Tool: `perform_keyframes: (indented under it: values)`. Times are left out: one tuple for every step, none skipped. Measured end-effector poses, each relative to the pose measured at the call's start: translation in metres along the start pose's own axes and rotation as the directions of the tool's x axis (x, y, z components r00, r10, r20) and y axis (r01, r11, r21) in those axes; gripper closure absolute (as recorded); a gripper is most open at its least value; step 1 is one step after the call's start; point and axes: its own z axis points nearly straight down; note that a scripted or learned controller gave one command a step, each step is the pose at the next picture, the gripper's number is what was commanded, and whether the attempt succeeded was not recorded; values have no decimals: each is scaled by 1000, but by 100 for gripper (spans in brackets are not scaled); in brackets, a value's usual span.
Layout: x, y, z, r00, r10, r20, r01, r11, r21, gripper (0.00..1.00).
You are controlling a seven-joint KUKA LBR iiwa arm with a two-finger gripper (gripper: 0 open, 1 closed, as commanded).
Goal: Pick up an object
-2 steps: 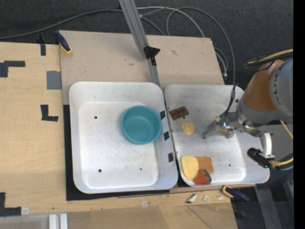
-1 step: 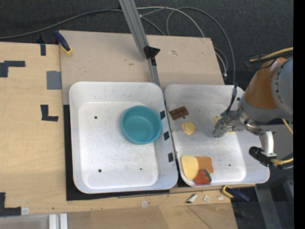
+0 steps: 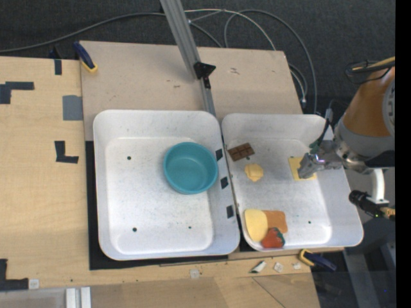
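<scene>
Near rim: a yellow, orange and red toy sandwich stack [image 3: 265, 226] lies by the front wall of the right white bin [image 3: 340, 236].
Open room: bare floor between it and the gripper [image 3: 309, 165].
Gripper: low over a small yellow block [image 3: 297, 167] near the right wall; finger state cannot be told.
Block's axis: hidden.
Others: yellow lump [image 3: 254, 172], brown chocolate-bar piece [image 3: 241, 151], both well left.
Left white bin [image 3: 109, 172]: round teal bowl [image 3: 190, 167], upright.

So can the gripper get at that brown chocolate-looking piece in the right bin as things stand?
Probably yes. The brown piece lies alone near the right bin's left wall, nothing on top, and the gripper is already low in that bin, by a yellow piece.
</scene>
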Motion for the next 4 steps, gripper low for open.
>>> perform_keyframes:
  values:
    - [-11, 0, -55, 1000, 0, 2, 0, 1000, -3, 100]
    - [-10, 1, -81, 1000, -1, 0, 1, 1000, 0, 100]
    - [49, -1, -73, 1000, -6, -3, 6, 1000, 4, 100]
    - [102, -10, -83, 1000, -7, -3, 7, 1000, 2, 100]
